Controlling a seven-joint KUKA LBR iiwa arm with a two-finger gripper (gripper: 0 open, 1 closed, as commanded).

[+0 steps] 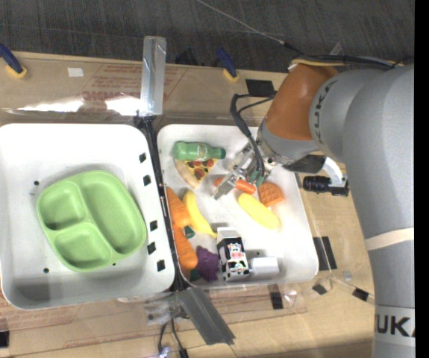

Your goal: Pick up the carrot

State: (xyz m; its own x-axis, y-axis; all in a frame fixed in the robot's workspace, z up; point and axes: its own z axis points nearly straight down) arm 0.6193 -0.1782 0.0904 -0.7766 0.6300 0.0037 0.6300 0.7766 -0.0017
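The carrot (pixel 181 233) is long and orange and lies along the left wall of the right bin (pixel 302 233), running from mid-wall towards the front corner. My gripper (pixel 233 180) hangs over the middle of that bin, up and to the right of the carrot and apart from it. It is low among the toy foods, just beside a small red-orange piece (pixel 246 188). The grey arm with its orange band (pixel 296 107) comes in from the right above the bin's back right part.
Around the carrot lie a yellow banana (pixel 198 213), purple grapes (pixel 207 262) and a small milk carton (pixel 233 256). A green bottle (pixel 198 151) and pizza slice (pixel 198 171) lie at the back. The left bin (pixel 13 148) holds a green divided plate (pixel 91 218).
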